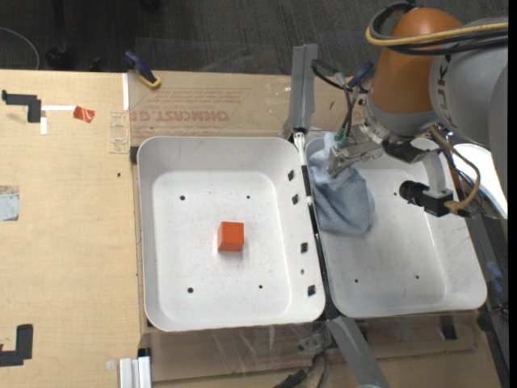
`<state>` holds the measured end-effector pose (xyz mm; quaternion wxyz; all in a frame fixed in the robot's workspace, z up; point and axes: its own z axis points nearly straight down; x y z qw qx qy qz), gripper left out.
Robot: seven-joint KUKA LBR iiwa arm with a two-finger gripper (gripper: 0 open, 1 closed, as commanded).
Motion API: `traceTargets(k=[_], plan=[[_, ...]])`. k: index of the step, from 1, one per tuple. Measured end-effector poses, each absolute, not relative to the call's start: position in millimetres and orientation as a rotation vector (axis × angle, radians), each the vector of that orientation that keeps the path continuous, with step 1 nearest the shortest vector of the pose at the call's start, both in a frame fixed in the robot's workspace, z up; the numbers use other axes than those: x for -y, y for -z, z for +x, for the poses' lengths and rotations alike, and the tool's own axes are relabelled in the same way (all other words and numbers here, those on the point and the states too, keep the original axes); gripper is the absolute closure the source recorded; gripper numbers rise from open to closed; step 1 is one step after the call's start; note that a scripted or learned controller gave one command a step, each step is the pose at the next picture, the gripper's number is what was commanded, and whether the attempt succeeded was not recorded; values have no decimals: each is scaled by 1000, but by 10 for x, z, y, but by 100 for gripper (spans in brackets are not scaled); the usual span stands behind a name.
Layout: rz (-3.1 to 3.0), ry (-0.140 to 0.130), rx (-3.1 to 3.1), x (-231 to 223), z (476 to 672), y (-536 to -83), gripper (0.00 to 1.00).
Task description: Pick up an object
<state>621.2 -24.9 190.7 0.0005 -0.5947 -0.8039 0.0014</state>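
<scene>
Two-finger gripper (338,157) at upper-left corner of right white bin (452,289), fingers pinching top of crumpled grey-blue cloth (343,202); cloth hangs below-left of fingers. Small orange cube (231,236) sits mid-left bin, well apart.

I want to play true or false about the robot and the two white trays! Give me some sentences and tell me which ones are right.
1. An orange block sits in the left bin. True.
2. A grey-blue cloth is in the right bin. True.
3. The cloth lies in the middle of the left bin. False: it is at the right bin's left edge, by the divide between the bins.
4. The gripper is over the orange block. False: it is at the top of the cloth, far from the block.
5. The block is blue. False: it is orange.
</scene>
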Motion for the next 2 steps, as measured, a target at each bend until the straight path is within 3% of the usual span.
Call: traceTargets(k=[1, 2], plan=[[-1740, -3, 2618, 604, 6588, -1912, 100], [-1743, -3, 2617, 619, 6591, -2002, 100]])
